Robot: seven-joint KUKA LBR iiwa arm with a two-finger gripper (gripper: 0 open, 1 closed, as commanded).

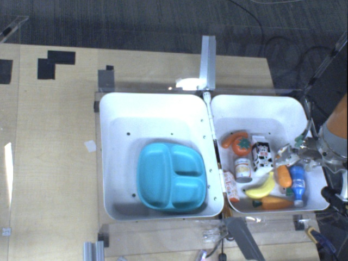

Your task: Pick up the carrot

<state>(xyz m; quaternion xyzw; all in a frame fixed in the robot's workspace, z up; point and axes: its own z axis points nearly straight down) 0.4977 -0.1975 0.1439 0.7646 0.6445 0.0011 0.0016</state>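
The left bin (111, 162) holds a light blue divided plate (172, 175), lying flat toward the near side with its three compartments facing up. Across the central divider, the right bin (255, 105) carries a cluster of small items in its near half. At the left of that cluster is a toy tomato (237, 141), orange-red with a green top, and just below it stands a small can (243, 168) with a pale label. Beside the tomato is a small black-and-white carton (261, 153). A yellow banana (261, 187) curves below the can, and the carrot (274, 202) lies on its side along the bin's near wall, just under the banana and touching it. Right of the banana sits a small orange piece (283, 176), next to a blue bottle (297, 184) with a white cap. The gripper (291, 154) reaches in from the right edge, hovering above the orange piece and bottle, well short of the carrot; whether its fingers are apart or together cannot be told.
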